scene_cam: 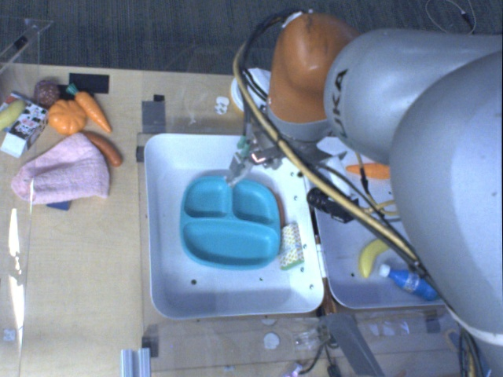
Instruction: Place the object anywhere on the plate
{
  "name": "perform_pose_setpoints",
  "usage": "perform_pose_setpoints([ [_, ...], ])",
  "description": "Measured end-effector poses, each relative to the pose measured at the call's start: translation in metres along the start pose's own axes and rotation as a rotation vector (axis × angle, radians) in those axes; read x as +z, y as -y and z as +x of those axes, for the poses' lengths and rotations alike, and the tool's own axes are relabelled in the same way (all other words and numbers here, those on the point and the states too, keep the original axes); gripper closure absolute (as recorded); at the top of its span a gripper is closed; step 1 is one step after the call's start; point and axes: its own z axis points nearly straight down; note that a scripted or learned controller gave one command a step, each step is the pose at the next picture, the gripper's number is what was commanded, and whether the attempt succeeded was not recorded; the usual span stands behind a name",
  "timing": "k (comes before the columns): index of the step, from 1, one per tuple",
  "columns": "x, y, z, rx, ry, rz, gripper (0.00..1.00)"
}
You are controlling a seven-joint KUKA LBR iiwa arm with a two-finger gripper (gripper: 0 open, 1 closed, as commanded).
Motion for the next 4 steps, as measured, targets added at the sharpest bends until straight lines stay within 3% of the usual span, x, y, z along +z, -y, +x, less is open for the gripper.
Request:
perform_pose_setpoints([
  [1,-0.011,-0.001,0.0,-0.007,0.002,-0.003,1.0],
  [2,-0.011,-0.001,0.001,-0.007,0.002,-0.003,0.0],
  [3,-0.022,-0.003,0.001,-0.013,0.003,-0.008,1.0],
  [4,-0.022,-0.003,0.001,-0.013,0.003,-0.008,0.0],
])
